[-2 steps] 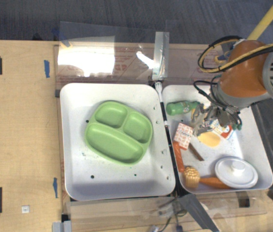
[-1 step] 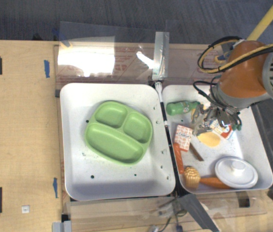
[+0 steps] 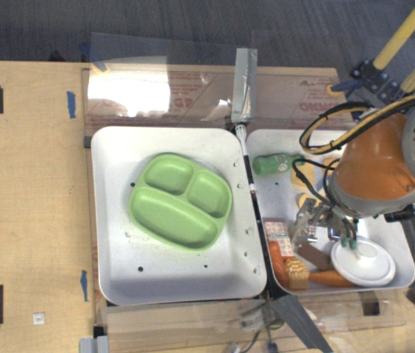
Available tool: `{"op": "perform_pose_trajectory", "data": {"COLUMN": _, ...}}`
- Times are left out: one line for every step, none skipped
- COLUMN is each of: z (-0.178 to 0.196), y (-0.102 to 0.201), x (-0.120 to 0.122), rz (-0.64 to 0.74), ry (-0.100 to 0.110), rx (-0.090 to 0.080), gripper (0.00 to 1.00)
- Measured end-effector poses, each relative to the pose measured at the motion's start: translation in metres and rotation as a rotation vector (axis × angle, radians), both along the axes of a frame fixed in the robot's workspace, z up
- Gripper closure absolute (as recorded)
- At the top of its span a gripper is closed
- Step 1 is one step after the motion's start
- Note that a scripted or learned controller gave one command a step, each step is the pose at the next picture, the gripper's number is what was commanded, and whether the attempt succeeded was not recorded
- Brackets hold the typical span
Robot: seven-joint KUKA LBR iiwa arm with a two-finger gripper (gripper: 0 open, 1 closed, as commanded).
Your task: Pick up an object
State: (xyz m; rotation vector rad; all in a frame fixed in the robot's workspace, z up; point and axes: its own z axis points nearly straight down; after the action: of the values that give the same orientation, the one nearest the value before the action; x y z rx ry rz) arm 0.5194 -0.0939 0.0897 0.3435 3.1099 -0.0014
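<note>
Overhead | claw [image 3: 312, 226] low in right bin [image 3: 406, 269] among clutter; finger state cannot be told | advice: centre on one item, e.g. carrot [image 3: 331, 277], before closing.

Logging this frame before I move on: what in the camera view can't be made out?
- Gripper: whether it is open or closed, or holds anything, is unclear; it is small and blurred against the clutter.
- Right bin: its far right part is covered by the arm's orange band.
- Green object: too small to identify.
- Items beside the white dish: overlapping, outlines unclear.
- Green divided plate in the left bin: fully readable.
</note>
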Motion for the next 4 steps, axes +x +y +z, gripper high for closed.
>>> {"op": "perform_pose_trajectory", "data": {"z": 0.098, "y": 0.049, "x": -0.037, "rz": -0.112, "ry": 0.002, "rx": 0.004, "gripper": 0.0}}
{"op": "perform_pose_trajectory", "data": {"z": 0.095, "y": 0.08, "x": -0.039, "rz": -0.468, "ry": 0.008, "rx": 0.006, "gripper": 0.0}}
{"op": "perform_pose_trajectory", "data": {"z": 0.095, "y": 0.11, "x": -0.039, "rz": -0.32, "ry": 0.011, "rx": 0.005, "gripper": 0.0}}
{"op": "perform_pose_trajectory", "data": {"z": 0.12, "y": 0.193, "x": -0.034, "rz": -0.413, "ry": 0.008, "rx": 0.008, "gripper": 0.0}}
